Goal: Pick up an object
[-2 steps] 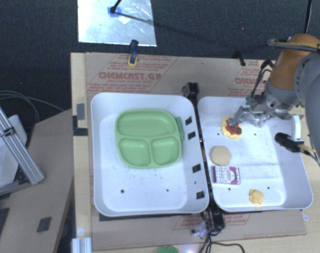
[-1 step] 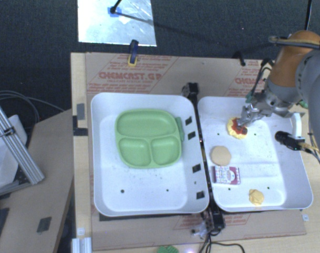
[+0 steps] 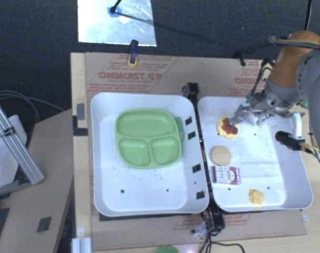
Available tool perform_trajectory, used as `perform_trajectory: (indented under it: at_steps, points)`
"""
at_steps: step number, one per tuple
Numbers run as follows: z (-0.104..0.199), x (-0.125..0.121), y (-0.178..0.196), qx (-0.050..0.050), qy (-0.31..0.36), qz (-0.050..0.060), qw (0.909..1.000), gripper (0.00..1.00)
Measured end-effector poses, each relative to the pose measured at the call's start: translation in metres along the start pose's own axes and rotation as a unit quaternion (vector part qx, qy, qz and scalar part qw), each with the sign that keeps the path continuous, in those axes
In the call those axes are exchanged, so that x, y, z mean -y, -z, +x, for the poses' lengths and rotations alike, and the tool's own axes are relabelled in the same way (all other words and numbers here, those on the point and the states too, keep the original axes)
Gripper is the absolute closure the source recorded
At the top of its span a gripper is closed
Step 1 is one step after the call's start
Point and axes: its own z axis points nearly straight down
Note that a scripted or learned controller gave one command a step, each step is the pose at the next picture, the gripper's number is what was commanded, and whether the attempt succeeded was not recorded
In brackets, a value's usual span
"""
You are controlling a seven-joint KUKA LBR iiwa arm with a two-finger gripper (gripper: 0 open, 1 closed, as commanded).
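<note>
In the right white bin (image 3: 286,188), a small yellow lump (image 3: 256,196) sits at 6 o'clock, a red-and-white packet (image 3: 226,175) just above it at 8, then a round tan cookie (image 3: 220,155). Farther back, at 10 o'clock, the gripper (image 3: 232,124) touches a yellow-and-red toy food piece (image 3: 227,129) directly under its tips; I cannot tell its grip. The green divided plastic tray (image 3: 148,138) fills the left white bin (image 3: 107,194).
</note>
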Motion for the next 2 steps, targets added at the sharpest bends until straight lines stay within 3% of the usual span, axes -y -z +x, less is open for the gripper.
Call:
perform_trajectory:
  at_steps: [1, 2]
  points:
    - [0.002, -0.002, -0.011, 0.000, -0.001, -0.003, 1.0000, 0.00]
    - [0.003, 0.000, 0.000, -0.002, 0.001, 0.002, 1.0000, 1.00]
